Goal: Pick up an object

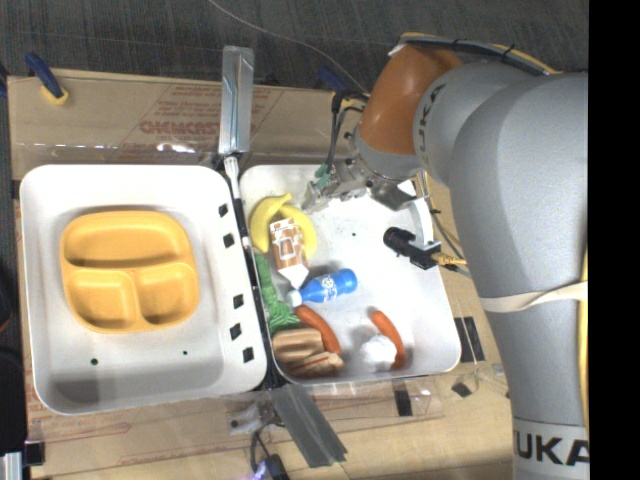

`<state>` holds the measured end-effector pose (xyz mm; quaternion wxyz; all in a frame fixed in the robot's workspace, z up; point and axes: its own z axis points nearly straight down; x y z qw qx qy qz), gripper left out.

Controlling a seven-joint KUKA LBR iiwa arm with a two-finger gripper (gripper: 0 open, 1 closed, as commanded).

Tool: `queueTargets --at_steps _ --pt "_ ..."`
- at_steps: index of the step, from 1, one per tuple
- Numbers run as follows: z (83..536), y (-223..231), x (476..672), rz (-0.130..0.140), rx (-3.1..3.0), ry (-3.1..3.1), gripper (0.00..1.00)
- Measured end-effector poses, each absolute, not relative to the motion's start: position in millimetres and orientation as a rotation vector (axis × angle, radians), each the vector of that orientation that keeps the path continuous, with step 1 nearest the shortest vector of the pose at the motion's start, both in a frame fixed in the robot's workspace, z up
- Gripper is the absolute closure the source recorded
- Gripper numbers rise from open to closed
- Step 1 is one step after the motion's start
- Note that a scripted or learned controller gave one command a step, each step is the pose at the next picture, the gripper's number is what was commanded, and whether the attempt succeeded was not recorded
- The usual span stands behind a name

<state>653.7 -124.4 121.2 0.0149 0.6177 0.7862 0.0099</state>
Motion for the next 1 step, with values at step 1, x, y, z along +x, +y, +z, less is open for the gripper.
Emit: queueTargets --at_steps 1 --pt "120.5 -124.4 653.4 0.030 1.923 2.448 0.00"
